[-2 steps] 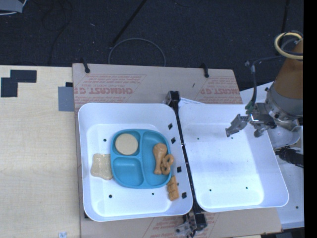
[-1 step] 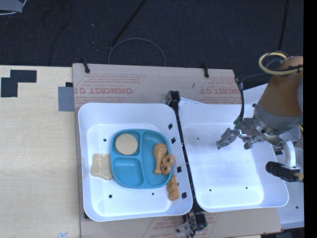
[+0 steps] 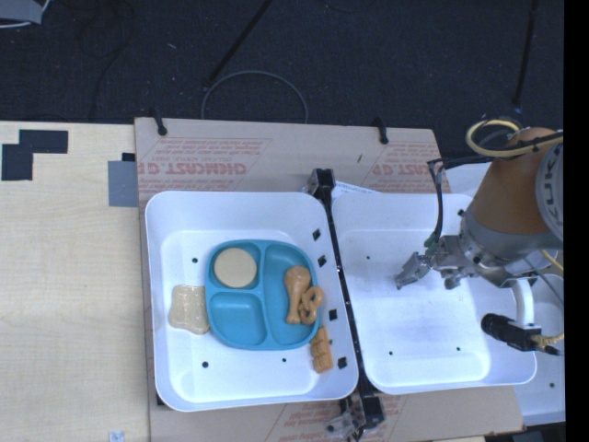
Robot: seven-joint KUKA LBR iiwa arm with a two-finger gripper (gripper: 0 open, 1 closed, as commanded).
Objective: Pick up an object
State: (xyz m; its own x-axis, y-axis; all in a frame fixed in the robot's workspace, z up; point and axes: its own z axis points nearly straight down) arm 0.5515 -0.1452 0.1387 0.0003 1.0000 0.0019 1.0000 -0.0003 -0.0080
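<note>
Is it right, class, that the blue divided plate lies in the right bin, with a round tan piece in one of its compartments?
Not quite. The blue divided plate lies in the left bin, not the right bin, as the camera view shows. The rest holds: a round tan piece sits in one of its compartments.

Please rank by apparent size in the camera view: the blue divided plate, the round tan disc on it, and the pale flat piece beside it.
1. Blue divided plastic plate, clearly largest.
2. Round tan disc and pale flat piece: they look alike in size, so I won't rank them.
</note>
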